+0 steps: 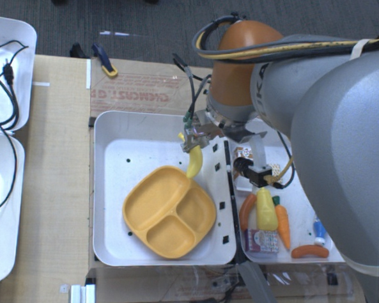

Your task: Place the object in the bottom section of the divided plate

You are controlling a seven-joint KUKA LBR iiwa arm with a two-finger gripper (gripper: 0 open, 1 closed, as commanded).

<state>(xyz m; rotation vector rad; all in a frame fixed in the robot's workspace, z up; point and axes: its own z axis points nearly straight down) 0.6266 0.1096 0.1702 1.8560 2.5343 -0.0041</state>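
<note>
bench item: large grey robot arm (319, 117) with an orange band, entering from the right and reaching across the right bin toward the left bin.

two-finger metal gripper (193, 141): positioned over the upper middle of the left white shallow bin (111, 175), just above the plate's upper rim. pincer pinching the top end of the small yellow toy banana (194, 164), which hangs downward from the fingers, its lower tip at or just over the upper edge of the plate; contact with the plate cannot be told.

yellow-orange plastic divided plate (168, 210): rounded, three compartments, lying flat in the left bin, turned at a slant. its compartments hold nothing visible.

right white shallow bin (260, 253): largely covered by the arm. visible contents, lying close together in the lower part: a yellow toy corn cob (266, 211) with a green tip, an orange toy carrot (282, 227) just beside it on the right, another orange elongated piece (246, 212) on its left, a small purple-labelled packet (262, 242) below the cob, a red-orange toy sausage (310, 252) near the lower edge, and a small blue-and-white tube (319, 232) above it.

cables (273, 47): black and yellow, looping over the orange band.

brown cardboard sheet (142, 90): lying flat behind the left bin, printed lettering on it.
</note>
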